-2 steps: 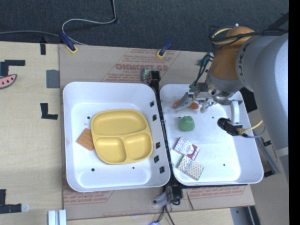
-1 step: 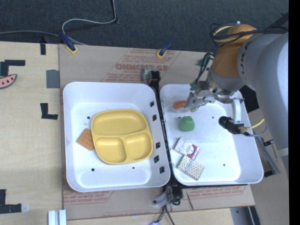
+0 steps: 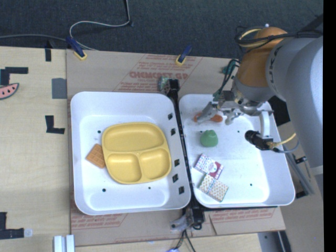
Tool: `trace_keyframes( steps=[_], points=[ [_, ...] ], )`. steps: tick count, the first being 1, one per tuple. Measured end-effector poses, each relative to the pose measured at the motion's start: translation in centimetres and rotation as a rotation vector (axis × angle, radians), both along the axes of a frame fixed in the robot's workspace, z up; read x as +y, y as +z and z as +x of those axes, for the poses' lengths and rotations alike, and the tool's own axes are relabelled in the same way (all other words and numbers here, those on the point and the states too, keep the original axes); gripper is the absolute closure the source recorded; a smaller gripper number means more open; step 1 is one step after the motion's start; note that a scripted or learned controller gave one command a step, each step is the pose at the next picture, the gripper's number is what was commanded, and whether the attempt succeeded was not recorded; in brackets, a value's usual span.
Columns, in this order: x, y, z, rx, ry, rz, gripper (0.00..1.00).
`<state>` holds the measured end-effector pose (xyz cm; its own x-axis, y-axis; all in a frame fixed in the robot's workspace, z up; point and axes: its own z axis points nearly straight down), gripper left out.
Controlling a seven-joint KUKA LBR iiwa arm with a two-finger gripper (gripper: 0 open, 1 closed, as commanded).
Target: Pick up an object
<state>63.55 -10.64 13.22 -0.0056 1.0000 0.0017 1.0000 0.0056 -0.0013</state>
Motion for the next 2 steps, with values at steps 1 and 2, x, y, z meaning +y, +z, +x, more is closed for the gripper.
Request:
trace_keyframes(
  steps=[1, 2],
  points=[
    [0.09, 0.93, 0.01, 0.001, 0.001, 0.002, 1.0],
    [0.09, 0.92, 0.01, 0.001, 0.001, 0.002, 0.0]
  ],
)
